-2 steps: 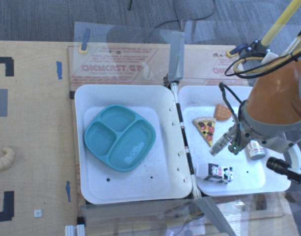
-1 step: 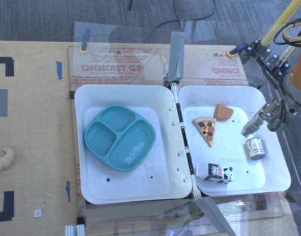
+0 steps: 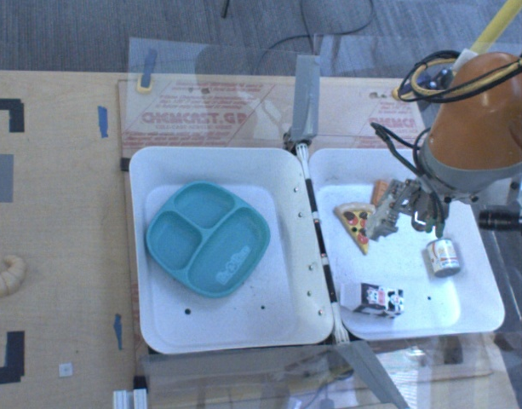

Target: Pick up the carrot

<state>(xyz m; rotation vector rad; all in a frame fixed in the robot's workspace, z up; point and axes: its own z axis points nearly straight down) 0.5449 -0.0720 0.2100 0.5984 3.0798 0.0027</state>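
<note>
The carrot (image 3: 380,191) is a short orange piece lying in the right bin (image 3: 473,305), near its back middle, just above a pizza slice. My gripper (image 3: 404,220) hangs over the bin right beside the carrot, slightly to its right and nearer the front. Its grey fingers (image 3: 383,222) stand apart, open, with nothing between them. The left finger comes down next to the pizza slice, just below the carrot's lower end. The arm's orange band and grey wrist cover the bin's back right corner.
A toy pizza slice (image 3: 354,222), a small tin can (image 3: 443,257) and a black-and-white toy (image 3: 381,298) share the right bin. A teal divided plate (image 3: 208,239) lies in the left bin (image 3: 158,313). A croissant (image 3: 5,275) rests on the bench at far left.
</note>
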